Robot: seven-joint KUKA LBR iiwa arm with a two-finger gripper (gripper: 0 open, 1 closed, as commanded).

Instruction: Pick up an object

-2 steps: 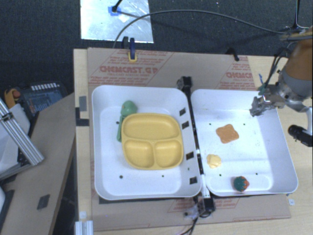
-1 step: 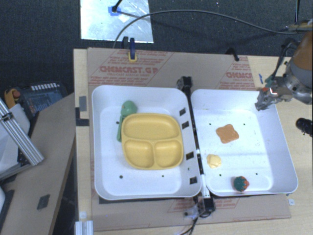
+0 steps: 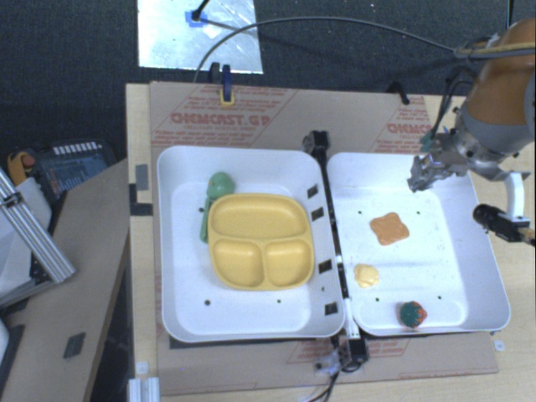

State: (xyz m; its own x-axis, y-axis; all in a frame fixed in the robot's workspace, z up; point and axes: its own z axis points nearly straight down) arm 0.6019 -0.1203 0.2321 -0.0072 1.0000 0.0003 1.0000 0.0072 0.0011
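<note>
The landmark here is the yellow tray (image 3: 258, 251), a three-compartment dish lying in the left white bin (image 3: 180, 224). A green object (image 3: 219, 184) pokes out from under the tray's far-left corner, touching it.

To the right of the tray, past the black divider clips, sits the right white bin (image 3: 477, 258). In it lie three small things: an orange flat piece (image 3: 389, 228) level with the tray's upper half, a pale yellow lump (image 3: 366, 275) nearer the tray and lower down, and a green-and-red ball (image 3: 411, 313) further right and below the tray's bottom edge. All three lie apart from one another.

The end effector (image 3: 425, 172) hangs well to the right of the tray and above its top edge, over the far part of the right bin, up and right of the orange piece. Nothing appears between its fingers; how far apart they are I cannot tell from here.

The bins rest on a brown cardboard sheet (image 3: 251, 115) on the desk (image 3: 84, 241).
</note>
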